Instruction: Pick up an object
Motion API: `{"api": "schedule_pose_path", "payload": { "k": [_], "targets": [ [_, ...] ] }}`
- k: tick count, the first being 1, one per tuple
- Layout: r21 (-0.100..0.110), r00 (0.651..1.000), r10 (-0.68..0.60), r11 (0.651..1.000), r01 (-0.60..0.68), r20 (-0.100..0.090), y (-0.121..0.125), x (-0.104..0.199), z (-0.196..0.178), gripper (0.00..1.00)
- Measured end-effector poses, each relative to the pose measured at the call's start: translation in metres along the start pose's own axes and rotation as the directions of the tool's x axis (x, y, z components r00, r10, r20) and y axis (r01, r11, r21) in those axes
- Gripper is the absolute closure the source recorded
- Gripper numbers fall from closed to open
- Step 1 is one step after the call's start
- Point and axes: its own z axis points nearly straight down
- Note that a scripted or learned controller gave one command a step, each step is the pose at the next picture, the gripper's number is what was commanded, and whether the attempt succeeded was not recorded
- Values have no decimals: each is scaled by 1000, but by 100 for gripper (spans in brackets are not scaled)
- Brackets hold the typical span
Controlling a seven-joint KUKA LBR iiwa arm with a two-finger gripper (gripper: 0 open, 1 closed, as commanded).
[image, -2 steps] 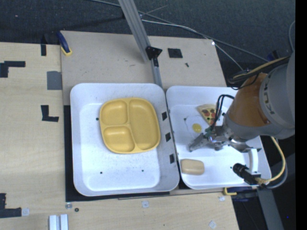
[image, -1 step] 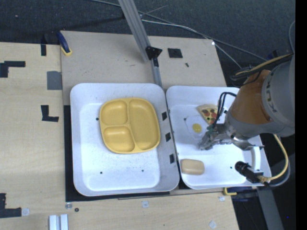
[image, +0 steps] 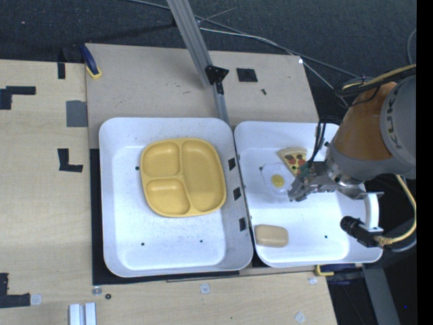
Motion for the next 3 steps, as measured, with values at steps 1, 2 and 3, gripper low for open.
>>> {"api": "schedule_pose_path", "payload": {
  "k": [1,2,3],
  "targets": [
    [-3,1000,0,1000,0,1,7,-5,-59,100],
    [-3,1000,0,1000,0,1,8,-5,-105,100],
    [2,1000,-3,1000,3,0,25,40,-91,100]
  ]
}}
